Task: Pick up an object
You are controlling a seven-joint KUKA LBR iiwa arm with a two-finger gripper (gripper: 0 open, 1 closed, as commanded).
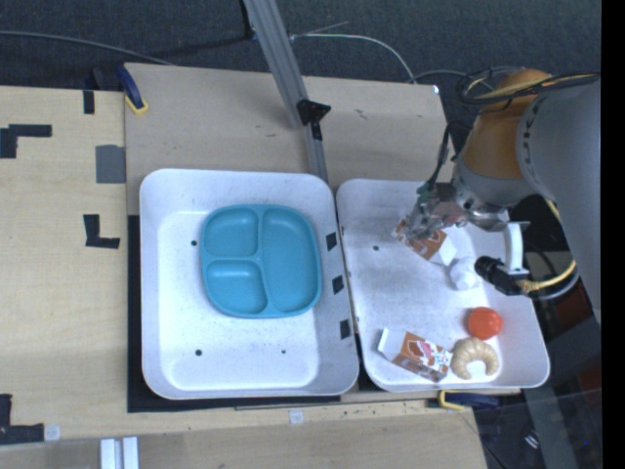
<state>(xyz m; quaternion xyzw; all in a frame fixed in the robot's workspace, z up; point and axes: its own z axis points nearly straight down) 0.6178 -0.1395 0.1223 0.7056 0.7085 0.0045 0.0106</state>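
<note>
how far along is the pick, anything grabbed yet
Done: the pincer has reached the right bin and sits at a brown packet. In hand: nothing clearly gripped. Left: grip and lift. The tomato, croissant and second packet lie untouched.

I work in a robotics lab, at a test bench rather than in any home. My bench (244,135) is pale plywood with black tape marks (98,231) on its left part, standing on dark carpet (117,8). Two shallow white bins (156,291) sit side by side under a slanted metal pole (278,47), loose cables (371,47) trail at the far edge, and toy food (476,358) lies in the right bin.
</note>
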